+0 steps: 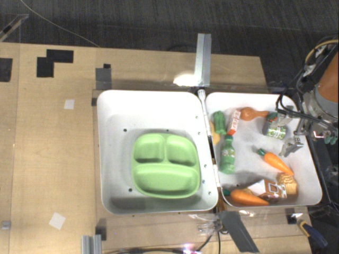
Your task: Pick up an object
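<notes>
Camera view: a slanted look down on a wooden bench with two shallow white bins side by side; the arm enters at the right edge of the frame.

Task progress: by my reading, nothing is picked up yet. Every object lies on a bin floor, so the descent, the grasp and the lift are all left.

Gripper point(294, 141): at the right of the frame, over the right part of the right bin. Its two fingers hang apart with nothing between them, so the hand is released.

Nearest objects: a small green and white can point(275, 126) just left of the gripper, and a carrot point(276, 162) just below it. Either looks a likely pick, though I cannot tell which is meant.

Left bin point(114, 142): centre left of the frame. It holds one green divided plate point(166, 164).

Right bin point(312, 187): centre right of the frame. Besides the can and carrot it holds two green bottles point(228, 156) along its left side, a red and white packet point(233, 121) near the top, an orange gourd-shaped toy point(251, 113) at the top, a second carrot point(248, 197) at the bottom, and a brown jar point(287, 185) lower right.
</notes>
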`<action>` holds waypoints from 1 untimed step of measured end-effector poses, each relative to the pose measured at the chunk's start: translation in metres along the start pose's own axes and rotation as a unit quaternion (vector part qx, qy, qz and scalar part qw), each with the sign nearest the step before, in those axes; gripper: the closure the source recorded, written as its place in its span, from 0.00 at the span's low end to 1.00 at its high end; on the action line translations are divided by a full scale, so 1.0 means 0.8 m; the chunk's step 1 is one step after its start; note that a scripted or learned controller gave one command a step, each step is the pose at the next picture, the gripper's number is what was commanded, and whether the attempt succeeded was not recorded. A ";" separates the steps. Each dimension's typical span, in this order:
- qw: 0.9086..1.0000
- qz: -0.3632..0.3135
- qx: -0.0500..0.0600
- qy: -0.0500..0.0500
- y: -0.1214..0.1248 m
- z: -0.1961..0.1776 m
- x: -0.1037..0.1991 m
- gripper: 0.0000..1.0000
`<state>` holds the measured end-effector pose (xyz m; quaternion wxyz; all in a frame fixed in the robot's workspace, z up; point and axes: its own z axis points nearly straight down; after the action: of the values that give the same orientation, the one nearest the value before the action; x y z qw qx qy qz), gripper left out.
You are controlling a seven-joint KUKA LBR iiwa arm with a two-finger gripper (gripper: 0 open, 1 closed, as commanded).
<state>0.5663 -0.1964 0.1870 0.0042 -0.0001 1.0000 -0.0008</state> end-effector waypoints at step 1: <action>1.000 -0.014 0.000 -0.001 -0.010 0.113 0.033 0.00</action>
<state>0.5405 -0.2045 0.0962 0.0051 -0.0141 0.9999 -0.0012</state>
